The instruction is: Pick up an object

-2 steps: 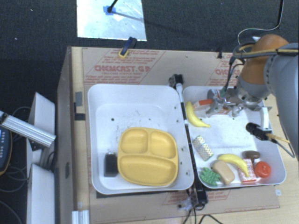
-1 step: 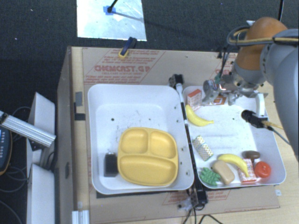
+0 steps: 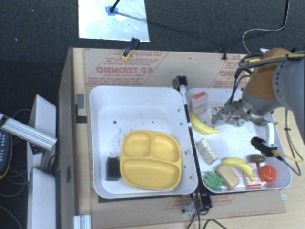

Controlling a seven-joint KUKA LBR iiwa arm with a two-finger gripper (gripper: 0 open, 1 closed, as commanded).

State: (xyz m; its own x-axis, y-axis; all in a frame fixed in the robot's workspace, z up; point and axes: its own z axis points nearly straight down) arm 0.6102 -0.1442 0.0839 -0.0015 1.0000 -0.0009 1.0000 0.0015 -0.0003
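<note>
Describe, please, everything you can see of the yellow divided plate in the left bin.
The yellow divided plate lies flat and upright on the floor of the left bin, towards its front right corner. It looks like matte plastic, a rounded rectangle with three compartments: two small ones at the back and one long one at the front. All three hold nothing. A small black block sits close by its left edge; whether they touch I cannot tell.

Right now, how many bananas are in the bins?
2. One banana lies in the right bin, by its left wall. The other lies near the front, beside the tomato.
</note>
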